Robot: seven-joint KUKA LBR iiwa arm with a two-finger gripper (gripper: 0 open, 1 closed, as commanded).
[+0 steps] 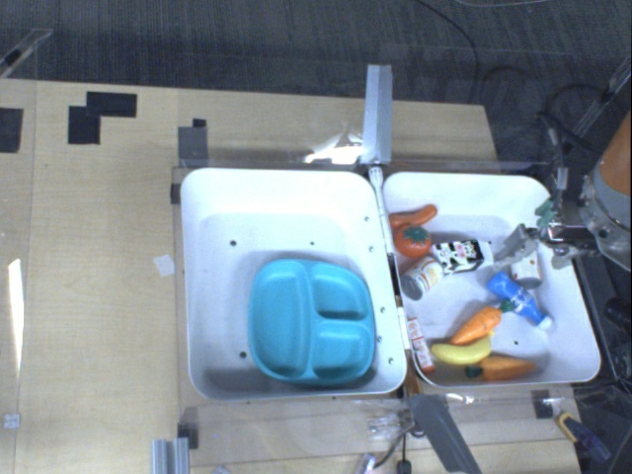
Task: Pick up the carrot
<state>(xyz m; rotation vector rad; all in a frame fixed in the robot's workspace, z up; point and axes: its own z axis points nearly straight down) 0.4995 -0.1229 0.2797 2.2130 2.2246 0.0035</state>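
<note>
Gripper (525, 250) over right bin (568, 363), near its right edge — finger state unclear, can't tell. Carrot (479, 323) lies toward bin's front edge, touching banana (459, 353) — blue bottle (517, 297) just beside.

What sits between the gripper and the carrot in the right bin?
In the camera view, a blue bottle lies between the gripper and the carrot, its lower end near the carrot's leafy top.

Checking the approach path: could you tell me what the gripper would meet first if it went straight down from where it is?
Probably the blue bottle just below the gripper, not the carrot; depth is unclear.
</note>
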